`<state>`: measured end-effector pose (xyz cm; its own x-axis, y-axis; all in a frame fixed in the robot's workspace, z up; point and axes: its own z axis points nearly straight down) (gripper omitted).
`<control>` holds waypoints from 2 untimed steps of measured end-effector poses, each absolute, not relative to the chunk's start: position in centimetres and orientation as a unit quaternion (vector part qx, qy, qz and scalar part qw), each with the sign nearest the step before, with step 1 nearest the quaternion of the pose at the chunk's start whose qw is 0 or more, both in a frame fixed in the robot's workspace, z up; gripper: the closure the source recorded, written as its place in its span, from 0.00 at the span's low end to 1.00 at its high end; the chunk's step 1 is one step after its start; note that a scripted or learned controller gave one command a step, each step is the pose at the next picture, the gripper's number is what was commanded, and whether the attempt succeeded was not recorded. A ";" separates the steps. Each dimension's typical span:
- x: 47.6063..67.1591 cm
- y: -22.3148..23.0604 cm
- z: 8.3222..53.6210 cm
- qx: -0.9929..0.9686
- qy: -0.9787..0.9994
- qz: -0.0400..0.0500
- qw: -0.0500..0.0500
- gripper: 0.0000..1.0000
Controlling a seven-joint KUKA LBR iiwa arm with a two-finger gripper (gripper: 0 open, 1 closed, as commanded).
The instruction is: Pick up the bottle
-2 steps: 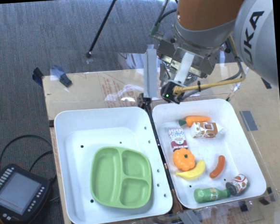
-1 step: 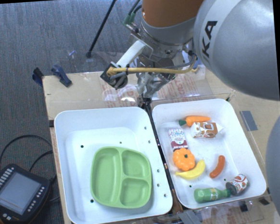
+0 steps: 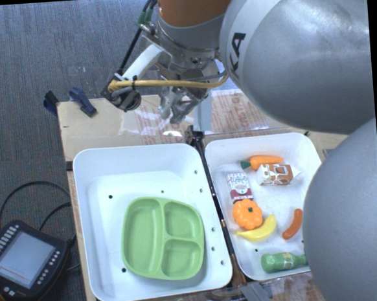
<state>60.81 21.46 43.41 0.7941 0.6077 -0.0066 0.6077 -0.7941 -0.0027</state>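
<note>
The bottle (image 3: 283, 261) is green with a paler label. It lies on its side at the near edge of the right bin (image 3: 305, 145), its neck pointing right under the arm's grey body. My gripper (image 3: 176, 110) hangs beyond the far rim of both bins, above the brown bench near the gap between them. It is well away from the bottle, with nothing seen in it.
The right bin also holds a carrot (image 3: 262, 161), a small carton (image 3: 276, 174), a red and white packet (image 3: 239, 187), an orange fruit (image 3: 247, 215), a banana (image 3: 258, 230) and a sausage (image 3: 292, 223). The left bin (image 3: 92, 167) holds a green divided plate (image 3: 163, 237).
</note>
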 end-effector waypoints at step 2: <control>54.2 22.5 39.9 -0.921 -0.389 0.003 -0.001 1.00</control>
<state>54.16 22.54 39.92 0.6973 0.7168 -0.0065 0.7168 -0.6973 -0.0007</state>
